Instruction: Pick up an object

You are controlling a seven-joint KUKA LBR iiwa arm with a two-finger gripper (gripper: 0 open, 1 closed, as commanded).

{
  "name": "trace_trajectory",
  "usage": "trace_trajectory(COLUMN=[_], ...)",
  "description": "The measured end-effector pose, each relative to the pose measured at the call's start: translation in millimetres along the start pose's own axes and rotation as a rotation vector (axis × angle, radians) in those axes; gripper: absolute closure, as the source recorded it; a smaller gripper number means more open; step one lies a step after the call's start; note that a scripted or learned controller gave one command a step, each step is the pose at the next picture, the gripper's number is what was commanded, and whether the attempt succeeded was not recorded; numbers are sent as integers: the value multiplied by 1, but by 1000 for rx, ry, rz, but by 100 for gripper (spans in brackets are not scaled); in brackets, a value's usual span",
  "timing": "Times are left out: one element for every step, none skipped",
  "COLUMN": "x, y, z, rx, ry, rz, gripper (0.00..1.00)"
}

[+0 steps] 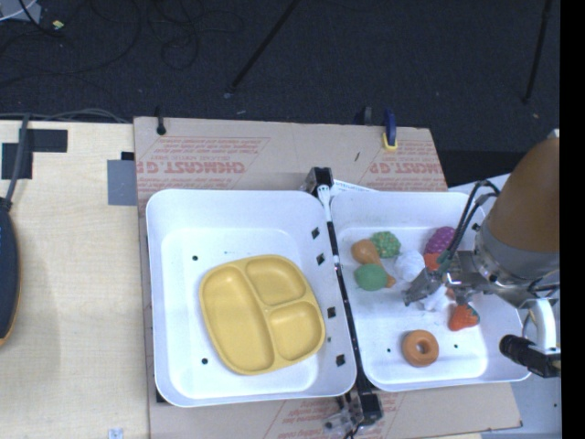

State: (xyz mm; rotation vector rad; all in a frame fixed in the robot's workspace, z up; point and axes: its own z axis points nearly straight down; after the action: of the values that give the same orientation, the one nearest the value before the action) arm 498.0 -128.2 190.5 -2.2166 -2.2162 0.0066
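**Arm low over the right bin, among the toy food**

While the bench [82, 245] spreads pale wood to the left, a cardboard sheet [274, 154] with red print lies under both bins. The left bin [174, 236] holds a yellow tray [262, 314] with three compartments, set at a tilt. The right bin [384, 213] touches the left one along a shared edge fitted with black clips.

The arm [526, 218] reaches in from the right, its orange band above the grey wrist, and stands over the right half of the right bin. The gripper [428, 291] hangs low at the middle of that bin, its dark fingers pointing left and down. How far they are apart I cannot tell, and nothing is seen between them.

A doughnut [421, 347] lies near the bin's front wall, apart from the rest. A purple grape bunch [441, 240] sits just above the gripper, partly behind cables. A green piece [371, 278] lies left of the gripper, with an orange piece [366, 251] and a green knobbly piece [387, 243] close behind it. A red strawberry [463, 317] lies just right of the gripper, under the wrist.
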Motion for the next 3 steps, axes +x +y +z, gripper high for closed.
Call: trace_trajectory(x=[-20, -23, 77], y=[-25, -24, 4], z=[86, 74, 2], rx=[7, 5, -8], ry=[2, 3, 2], rz=[1, 10, -10], gripper=[0, 100, 100])
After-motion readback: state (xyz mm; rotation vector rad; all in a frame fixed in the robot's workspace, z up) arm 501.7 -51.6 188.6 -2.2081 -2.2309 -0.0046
